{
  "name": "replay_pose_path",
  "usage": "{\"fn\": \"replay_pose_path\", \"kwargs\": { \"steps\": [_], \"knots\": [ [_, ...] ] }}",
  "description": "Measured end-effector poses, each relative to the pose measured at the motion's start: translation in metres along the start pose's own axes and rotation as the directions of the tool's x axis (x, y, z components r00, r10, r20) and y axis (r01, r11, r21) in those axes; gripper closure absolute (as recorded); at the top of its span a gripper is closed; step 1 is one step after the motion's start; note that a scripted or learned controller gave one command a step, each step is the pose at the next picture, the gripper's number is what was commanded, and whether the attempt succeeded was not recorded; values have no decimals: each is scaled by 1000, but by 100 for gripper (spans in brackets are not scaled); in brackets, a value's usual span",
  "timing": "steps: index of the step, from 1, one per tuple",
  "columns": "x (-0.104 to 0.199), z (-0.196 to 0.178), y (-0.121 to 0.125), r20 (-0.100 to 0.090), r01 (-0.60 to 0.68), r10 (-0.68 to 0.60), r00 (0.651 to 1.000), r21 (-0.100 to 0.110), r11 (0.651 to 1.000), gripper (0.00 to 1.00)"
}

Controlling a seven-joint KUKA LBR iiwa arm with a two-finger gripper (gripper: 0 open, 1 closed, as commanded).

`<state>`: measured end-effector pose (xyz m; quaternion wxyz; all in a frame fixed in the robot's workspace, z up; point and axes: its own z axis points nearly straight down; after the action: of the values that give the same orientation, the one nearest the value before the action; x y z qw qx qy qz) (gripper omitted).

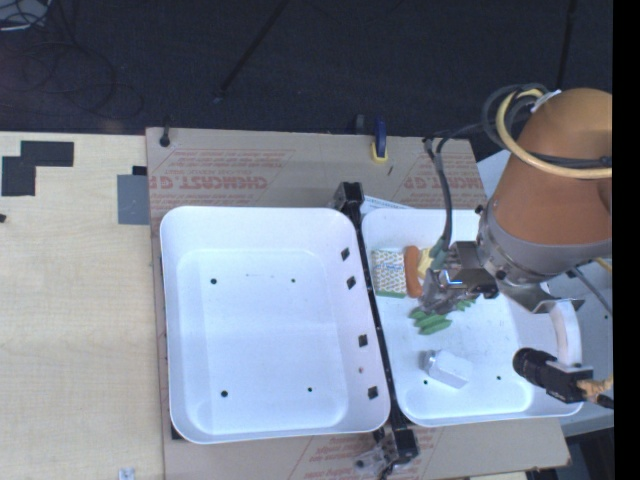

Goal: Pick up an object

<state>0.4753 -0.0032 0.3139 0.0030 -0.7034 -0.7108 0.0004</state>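
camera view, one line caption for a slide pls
KUKA arm's gripper lowered into the right bin among small objects, above a green item.

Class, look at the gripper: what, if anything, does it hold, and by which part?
It cannot be told. The gripper is low in the right bin over the green object, with no visible hold.

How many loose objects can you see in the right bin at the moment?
4: a pale patterned packet and orange cylinder at the left wall, a green leafy piece mid-bin, a small white block nearer the front. The arm may hide more.
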Motion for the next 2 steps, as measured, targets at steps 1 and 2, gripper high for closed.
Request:
{"fn": "replay_pose_path", "kwargs": {
  "steps": [1,2],
  "knots": [
    [18,-50,71,4,-8,8,1000,-10,1000,100],
    [-51,-24,-3,4,-18,18,1000,3,1000,100]
  ]
}}
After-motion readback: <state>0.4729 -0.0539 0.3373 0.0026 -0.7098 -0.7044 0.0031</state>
